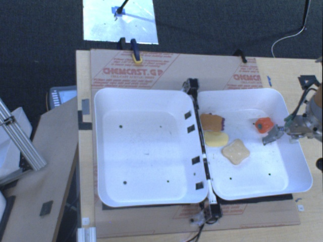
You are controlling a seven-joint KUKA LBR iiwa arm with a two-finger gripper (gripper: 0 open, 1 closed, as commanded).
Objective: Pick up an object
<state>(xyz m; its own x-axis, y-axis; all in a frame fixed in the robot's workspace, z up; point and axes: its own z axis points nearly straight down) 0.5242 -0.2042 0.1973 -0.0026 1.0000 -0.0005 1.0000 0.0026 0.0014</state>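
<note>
The right bin [282,180] holds several small objects. An orange-red piece [263,124] lies near its right side. A brown block [212,121] sits by the divider, with a flat yellow piece [216,139] just in front of it and a beige cushion-shaped piece [235,152] further forward. My gripper [272,135] reaches in from the right edge, low over the bin, just right of and slightly in front of the orange-red piece. Nothing is visibly held.
The left bin [146,150] stands beside the right one, joined by a black clipped seam [197,145]. A shiny metal sheet [120,14] lies beyond the bench. A yellow clamp [137,58] holds the board's far edge.
</note>
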